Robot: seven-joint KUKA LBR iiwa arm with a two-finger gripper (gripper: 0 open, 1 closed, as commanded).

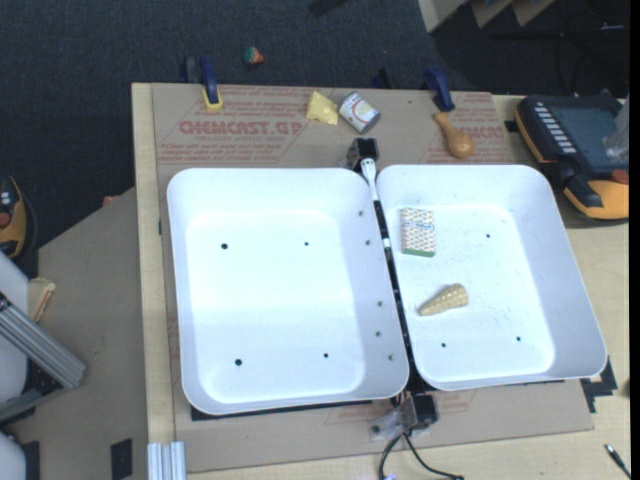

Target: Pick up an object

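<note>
In the right bin (530, 268) lie two objects. A small patterned box (417, 231) with a green edge rests near the bin's upper left. Below it a tan cone-shaped piece (443, 299) lies on its side, tip pointing left. The left bin (200, 268) sits beside it.
On the bench behind the bins lie a yellow wedge (322, 109), a small white carton (359, 112) and a brown pear-shaped piece (455, 135). Blue clamps (208, 80) hold the board. A yellow-black device (575, 148) sits at the right, metal framing at lower left.
</note>
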